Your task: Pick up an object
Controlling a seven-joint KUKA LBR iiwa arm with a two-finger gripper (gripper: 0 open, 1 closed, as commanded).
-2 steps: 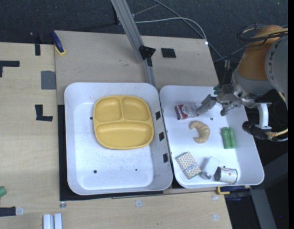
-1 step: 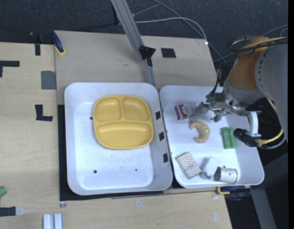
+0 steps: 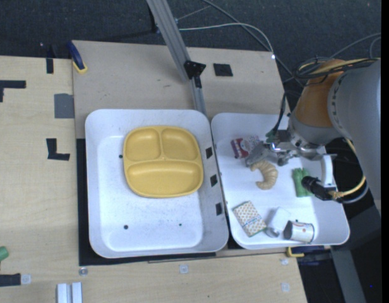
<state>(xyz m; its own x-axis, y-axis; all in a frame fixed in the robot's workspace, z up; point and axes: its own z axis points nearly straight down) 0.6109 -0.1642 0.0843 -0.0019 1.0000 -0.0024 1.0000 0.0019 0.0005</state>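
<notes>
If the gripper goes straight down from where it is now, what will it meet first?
Probably the tan croissant-shaped piece lying just under the gripper in the right bin; the depth is hard to judge from this slanted view.

A yellow divided plate [image 3: 163,161] is seen in the left white bin [image 3: 100,188], and a blue-and-yellow clamp [image 3: 77,57] is fixed at the bench's [image 3: 119,74] far left corner.

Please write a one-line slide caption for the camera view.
Grey arm's tool hovers beside a tan croissant-shaped toy in the right white bin; yellow divided plastic plate in the left.
</notes>
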